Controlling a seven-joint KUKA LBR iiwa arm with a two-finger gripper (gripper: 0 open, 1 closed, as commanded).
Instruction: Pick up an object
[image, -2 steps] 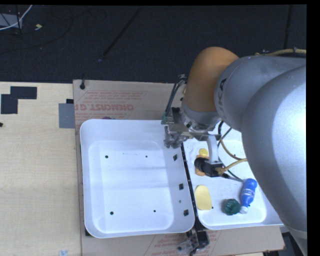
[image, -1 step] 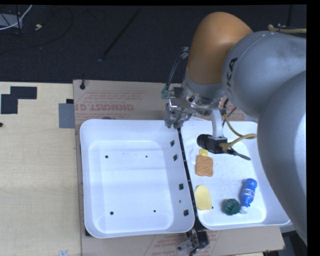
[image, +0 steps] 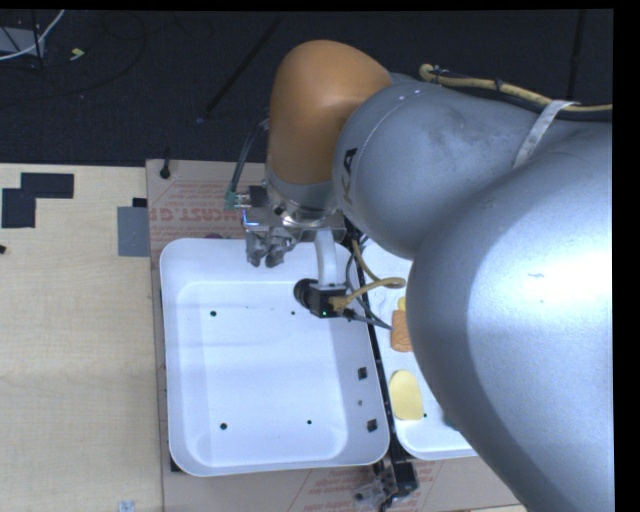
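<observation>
My gripper (image: 267, 256) hangs over the far edge of the left white bin (image: 190, 400), near its back wall. Its two short fingers sit close together with nothing between them. In the right bin (image: 425, 440), mostly hidden under the big grey arm, lie a pale yellow rounded object (image: 406, 396) and an orange-brown object (image: 400, 331) just beyond it. Both lie well to the right of the gripper, across the divide between the bins.
A black cable fitting with a green light (image: 318, 298) hangs from the wrist over the left bin's right side. The left bin's floor shows a few small dark dots. Wooden bench top (image: 70, 330) lies to the left.
</observation>
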